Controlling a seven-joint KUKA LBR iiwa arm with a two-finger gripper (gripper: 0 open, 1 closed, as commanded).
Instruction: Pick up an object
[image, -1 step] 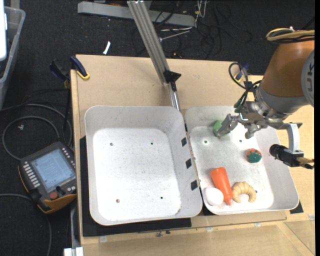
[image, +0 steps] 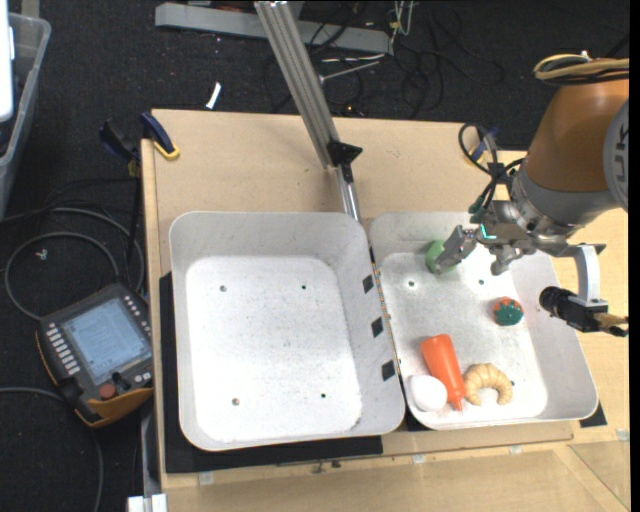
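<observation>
Hand (image: 478, 252) over right bin (image: 560, 405), fingers spread apart, one touching green object (image: 436, 253), nothing gripped

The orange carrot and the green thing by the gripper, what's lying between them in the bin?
Nothing: in the camera view, bare white bin floor separates the carrot from the green object.

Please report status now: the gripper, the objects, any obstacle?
Gripper open above right bin, holding nothing. Green object beside left finger. Carrot, egg, croissant clustered near front.

Left bin (image: 200, 245) open; toys (image: 462, 378) crowd right.
</observation>
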